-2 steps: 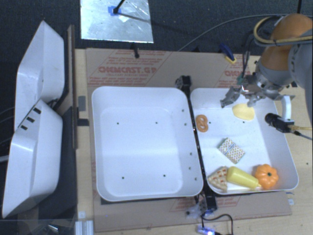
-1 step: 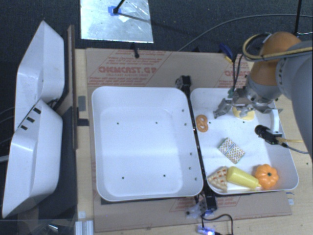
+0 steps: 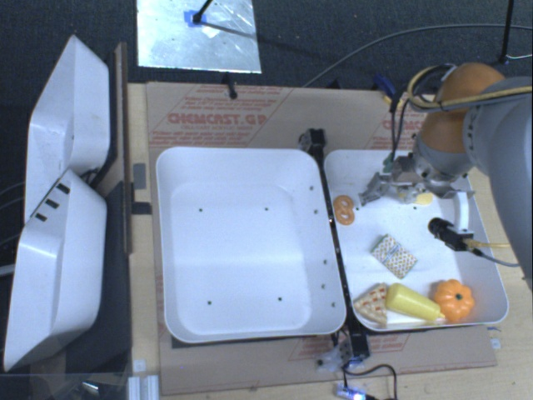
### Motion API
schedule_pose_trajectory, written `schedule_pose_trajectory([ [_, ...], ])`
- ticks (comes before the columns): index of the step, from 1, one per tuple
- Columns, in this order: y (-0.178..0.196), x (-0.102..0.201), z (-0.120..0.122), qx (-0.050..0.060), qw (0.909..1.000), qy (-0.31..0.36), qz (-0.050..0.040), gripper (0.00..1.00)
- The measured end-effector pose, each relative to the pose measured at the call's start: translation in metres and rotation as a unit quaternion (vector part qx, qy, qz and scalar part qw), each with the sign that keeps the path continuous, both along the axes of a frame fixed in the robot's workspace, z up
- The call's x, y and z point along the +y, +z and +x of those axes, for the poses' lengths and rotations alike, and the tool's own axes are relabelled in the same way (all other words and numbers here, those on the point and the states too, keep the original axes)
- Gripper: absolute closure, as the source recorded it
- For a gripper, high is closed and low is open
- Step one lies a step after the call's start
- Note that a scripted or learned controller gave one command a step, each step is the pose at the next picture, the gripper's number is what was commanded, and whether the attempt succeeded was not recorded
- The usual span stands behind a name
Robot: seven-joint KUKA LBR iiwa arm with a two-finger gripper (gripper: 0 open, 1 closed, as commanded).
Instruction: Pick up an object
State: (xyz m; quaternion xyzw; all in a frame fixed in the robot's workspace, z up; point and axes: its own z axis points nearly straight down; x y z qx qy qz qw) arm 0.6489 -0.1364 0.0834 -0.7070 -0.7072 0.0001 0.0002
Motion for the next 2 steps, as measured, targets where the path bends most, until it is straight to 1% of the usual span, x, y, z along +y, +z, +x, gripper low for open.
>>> schedule_pose_trajectory([
  [1, 0.012, 0.0, 0.001, -0.002, 1.0, 0.0, -0.0003, 1.0],
  [2, 0.06, 0.007, -0.003, -0.003, 1.0, 0.0, -0.0004, 1.0],
])
